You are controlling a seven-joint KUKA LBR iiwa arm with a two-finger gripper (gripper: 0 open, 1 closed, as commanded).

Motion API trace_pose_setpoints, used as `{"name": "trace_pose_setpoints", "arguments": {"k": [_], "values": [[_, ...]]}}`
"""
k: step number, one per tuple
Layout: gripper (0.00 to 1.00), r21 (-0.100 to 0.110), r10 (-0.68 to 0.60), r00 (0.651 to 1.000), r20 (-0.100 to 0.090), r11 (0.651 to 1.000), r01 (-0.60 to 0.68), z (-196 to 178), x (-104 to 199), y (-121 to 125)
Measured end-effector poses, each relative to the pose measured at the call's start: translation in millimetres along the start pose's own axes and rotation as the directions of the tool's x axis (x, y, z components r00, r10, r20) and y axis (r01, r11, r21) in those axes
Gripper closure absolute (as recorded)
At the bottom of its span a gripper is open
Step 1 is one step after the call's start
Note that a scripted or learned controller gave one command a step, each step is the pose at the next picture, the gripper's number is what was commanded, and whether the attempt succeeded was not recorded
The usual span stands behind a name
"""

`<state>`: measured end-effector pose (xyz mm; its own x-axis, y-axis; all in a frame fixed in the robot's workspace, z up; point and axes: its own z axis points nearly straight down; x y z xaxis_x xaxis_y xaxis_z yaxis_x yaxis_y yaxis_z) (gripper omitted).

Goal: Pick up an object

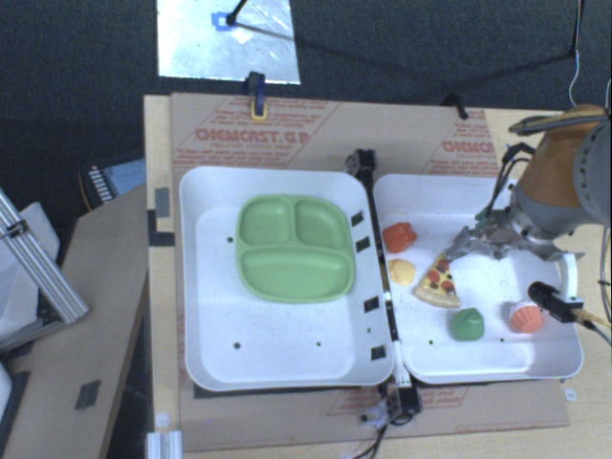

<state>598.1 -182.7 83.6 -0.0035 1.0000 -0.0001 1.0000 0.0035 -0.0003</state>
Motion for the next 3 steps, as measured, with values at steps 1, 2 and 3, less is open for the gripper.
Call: {"name": "trace_pose_setpoints", "arguments": {"k": [1, 2, 3], "values": [[1.0, -0.005, -0.002, 1.0, 0.002, 1.0, 0.002, -13, 0, 2], [1.0, -0.009, -0.001, 1.0, 0.002, 1.0, 0.001, -78, -3, 4], [1.0, -0.008, -0.002, 1.0, 0.002, 1.0, 0.002, -122, -4, 10]]}}
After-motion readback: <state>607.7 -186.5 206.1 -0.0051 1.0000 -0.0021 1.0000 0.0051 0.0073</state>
